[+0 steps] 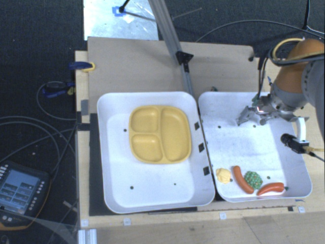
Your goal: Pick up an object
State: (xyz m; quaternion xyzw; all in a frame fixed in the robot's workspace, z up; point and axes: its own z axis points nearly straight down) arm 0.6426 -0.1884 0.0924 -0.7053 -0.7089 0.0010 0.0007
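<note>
Evidently the gripper [252, 117] hung over the upper part of the right bin [223, 105], its jaws spread apart with nothing between them; the step in hand looked like the approach, no grasp yet made. Every candidate lay well below the jaws, along that bin's near edge: a yellow lump [223, 175] furthest to their left, then an orange sausage [241, 179], a green knobbly piece [253, 178] touching or just beside it, and a red sausage [270, 188] almost straight below them. The next move probably called for travelling down the bin and settling over one item; the crowding there and the nearby wall could spoil a clean close. Well to the left of the jaws, in the left bin [109, 136], sat a yellow divided plate [160, 134], out of the way.
</note>
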